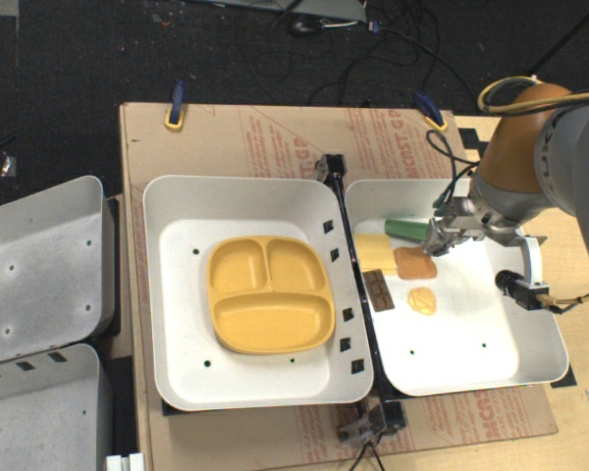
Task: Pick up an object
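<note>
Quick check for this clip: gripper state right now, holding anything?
Gripper: cannot be told; it hangs low over the right bin, beside the brown piece and green object.

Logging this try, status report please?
Gripper low in right bin, over green item and brown piece. Nothing seen held. Yellow pieces, dark bar crowd close.

You can't tell how the gripper (438, 237) stands — its tip is too small and dark to read against the green object (406, 229), whose right end it covers. The arm (540, 160) is cut off by the right edge. The grey trays (39, 253) at left run off the frame.
</note>
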Controlling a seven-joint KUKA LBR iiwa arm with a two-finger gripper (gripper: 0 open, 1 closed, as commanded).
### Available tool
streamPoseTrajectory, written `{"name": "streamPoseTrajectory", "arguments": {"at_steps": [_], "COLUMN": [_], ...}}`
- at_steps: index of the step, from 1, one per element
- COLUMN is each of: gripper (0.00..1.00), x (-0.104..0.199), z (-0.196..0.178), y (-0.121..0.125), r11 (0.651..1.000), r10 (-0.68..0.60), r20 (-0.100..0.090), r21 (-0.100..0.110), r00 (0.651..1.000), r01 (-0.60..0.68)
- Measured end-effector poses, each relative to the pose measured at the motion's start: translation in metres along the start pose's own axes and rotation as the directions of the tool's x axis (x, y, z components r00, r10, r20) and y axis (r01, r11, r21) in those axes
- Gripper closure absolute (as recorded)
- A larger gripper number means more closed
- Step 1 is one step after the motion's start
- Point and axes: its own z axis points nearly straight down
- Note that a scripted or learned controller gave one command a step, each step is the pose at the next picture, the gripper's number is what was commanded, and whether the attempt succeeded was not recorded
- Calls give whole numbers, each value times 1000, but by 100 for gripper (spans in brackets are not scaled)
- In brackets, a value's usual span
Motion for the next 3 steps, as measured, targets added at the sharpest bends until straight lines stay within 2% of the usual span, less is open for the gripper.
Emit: {"name": "streamPoseTrajectory", "arguments": {"at_steps": [1,3], "gripper": [100,100], "x": [6,11], "z": [-45,-164], "y": [4,13], "r11": [1000,1000], "r10": [-4,-4], "r20": [-1,0], "r21": [-1,-2], "r00": [1000,1000], "r01": [4,4]}}
